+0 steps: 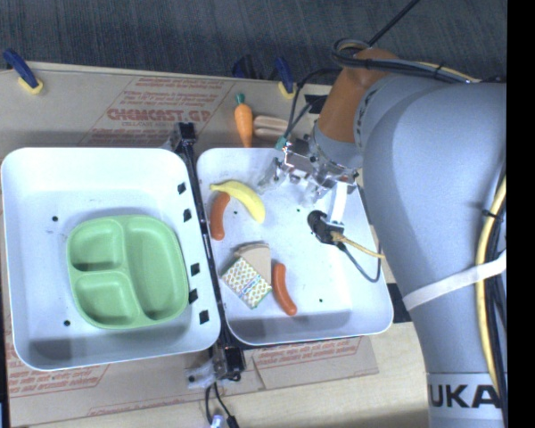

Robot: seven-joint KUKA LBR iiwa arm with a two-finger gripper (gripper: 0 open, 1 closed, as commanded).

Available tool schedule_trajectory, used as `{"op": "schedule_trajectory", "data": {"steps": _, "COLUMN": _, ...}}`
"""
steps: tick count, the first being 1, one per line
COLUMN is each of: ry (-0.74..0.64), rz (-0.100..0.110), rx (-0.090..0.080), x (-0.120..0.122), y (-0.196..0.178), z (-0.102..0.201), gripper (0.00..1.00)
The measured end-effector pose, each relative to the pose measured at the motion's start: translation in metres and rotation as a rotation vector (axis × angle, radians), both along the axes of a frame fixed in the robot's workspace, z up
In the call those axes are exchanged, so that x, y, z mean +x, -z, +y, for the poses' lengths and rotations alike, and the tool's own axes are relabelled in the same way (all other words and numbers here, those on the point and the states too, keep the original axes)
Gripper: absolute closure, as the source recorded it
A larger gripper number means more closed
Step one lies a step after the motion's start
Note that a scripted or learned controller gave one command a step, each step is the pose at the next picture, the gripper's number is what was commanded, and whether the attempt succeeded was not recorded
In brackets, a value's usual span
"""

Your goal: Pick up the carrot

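Observation:
The carrot, orange with a green top, lies on the cardboard just behind the right bin's far rim, outside both bins. My gripper hangs over the far part of the right bin, a little to the right of and nearer than the carrot. It is apart from the carrot, and nothing is visibly held in it.
In the right bin lie a banana, two orange-red sausages and a sandwich piece. A green divided plate sits in the left bin. A pale wooden piece lies beside the carrot. A black cable dangles below the wrist.

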State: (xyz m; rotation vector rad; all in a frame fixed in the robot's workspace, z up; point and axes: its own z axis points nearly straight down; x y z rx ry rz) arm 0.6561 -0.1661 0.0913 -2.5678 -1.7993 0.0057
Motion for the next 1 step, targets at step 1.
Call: {"op": "schedule_trajectory", "data": {"steps": 1, "ry": -0.274, "rz": -0.001, "rx": 0.001, "x": 0.0001, "y": -0.0001, "z": 0.0491, "gripper": 0.00}}
